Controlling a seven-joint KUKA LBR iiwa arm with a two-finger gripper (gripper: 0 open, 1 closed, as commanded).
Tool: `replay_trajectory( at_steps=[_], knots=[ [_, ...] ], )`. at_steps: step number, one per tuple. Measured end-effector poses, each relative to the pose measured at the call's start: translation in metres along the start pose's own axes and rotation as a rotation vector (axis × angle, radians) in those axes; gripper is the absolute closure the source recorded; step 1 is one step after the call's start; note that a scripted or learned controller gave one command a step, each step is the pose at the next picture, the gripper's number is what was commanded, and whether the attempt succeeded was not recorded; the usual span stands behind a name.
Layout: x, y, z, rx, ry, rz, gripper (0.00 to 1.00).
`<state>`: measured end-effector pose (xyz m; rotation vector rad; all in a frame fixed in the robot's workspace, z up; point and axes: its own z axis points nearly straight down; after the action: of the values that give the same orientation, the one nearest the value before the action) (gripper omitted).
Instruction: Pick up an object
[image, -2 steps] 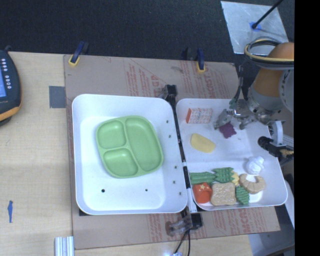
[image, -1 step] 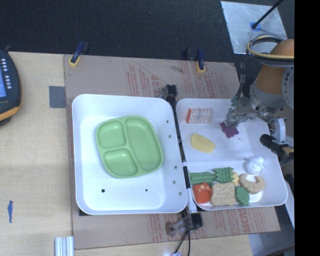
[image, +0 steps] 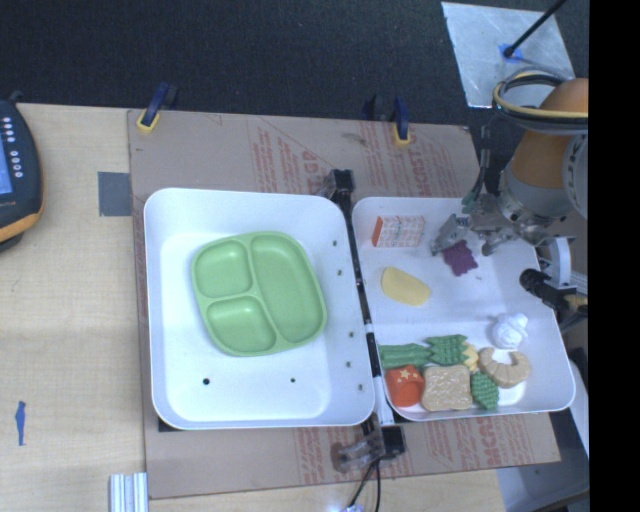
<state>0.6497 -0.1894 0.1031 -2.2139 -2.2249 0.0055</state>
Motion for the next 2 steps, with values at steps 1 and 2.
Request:
replay_trajectory(
  at_steps=[1, 2],
  knots=[
    [-0.0073, 0.0071, 0.0112, -0.005, -0.001, 0.001, 0.0],
    [-0.0062, 0.0019, 0.011, 0.0, 0.001, 0.003, 0.0]
  ],
)
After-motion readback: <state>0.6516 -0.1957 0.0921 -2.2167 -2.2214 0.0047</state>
